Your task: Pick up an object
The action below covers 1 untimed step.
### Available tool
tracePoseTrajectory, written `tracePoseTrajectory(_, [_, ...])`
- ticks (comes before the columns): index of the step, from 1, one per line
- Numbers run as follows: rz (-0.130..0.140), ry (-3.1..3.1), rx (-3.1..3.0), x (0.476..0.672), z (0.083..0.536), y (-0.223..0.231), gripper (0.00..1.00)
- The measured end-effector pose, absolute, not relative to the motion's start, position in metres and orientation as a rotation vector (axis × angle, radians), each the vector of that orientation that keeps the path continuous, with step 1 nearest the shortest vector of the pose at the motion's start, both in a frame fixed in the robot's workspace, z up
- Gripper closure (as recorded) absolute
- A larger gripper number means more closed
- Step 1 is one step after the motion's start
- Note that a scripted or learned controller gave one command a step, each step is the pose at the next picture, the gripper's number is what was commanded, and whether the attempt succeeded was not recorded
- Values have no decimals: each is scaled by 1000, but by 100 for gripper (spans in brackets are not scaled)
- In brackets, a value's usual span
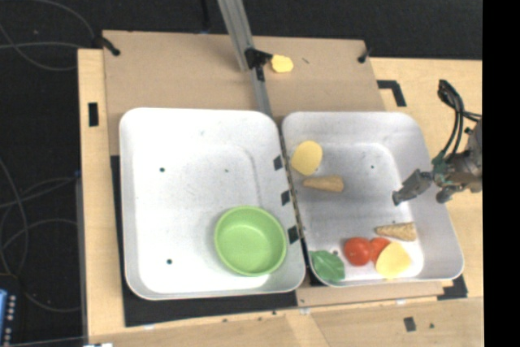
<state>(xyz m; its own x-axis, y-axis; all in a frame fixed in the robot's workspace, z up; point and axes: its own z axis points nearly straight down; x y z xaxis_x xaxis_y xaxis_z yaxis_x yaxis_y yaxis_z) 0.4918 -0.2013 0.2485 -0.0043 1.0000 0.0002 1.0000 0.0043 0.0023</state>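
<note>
reaching in from right, gripper point(422, 189) over right bin point(357, 134)

A light wooden bench point(341, 329) carries a tan board point(325, 89) with two shallow white plastic bins side by side, left bin point(146, 175), right bin point(406, 134); a small yellow lump point(282, 64) rests on the board

A bowl point(250, 240) is sitting in the left bin point(162, 150); the right bin point(366, 138) is holding several small items clustered near its front edge point(370, 249), and the tool point(422, 184) is hanging over its right rim.
</note>
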Motion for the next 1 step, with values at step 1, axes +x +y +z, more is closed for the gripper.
tracePoseTrajectory(1, [4, 2224, 2217, 492, 249, -201, 0])
